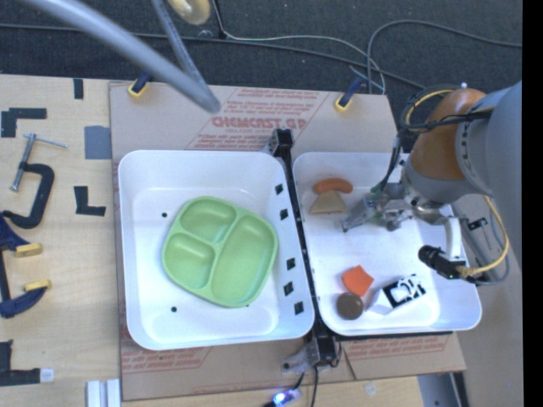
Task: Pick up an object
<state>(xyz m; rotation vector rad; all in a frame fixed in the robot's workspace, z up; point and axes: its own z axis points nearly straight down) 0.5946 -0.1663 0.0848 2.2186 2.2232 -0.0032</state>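
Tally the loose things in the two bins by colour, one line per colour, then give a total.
Green: 1, the divided plate
Orange: 2, the sausage shape and the block
Tan: 1, the wedge
Brown: 1, the round piece
Black and white: 1, the patterned item
Total: 6

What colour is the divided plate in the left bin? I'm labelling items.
Light green, seen in the camera view: the divided plate.

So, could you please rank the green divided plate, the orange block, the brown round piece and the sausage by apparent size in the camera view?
1. green divided plate
2. sausage
3. orange block and brown round piece: too alike to rank.
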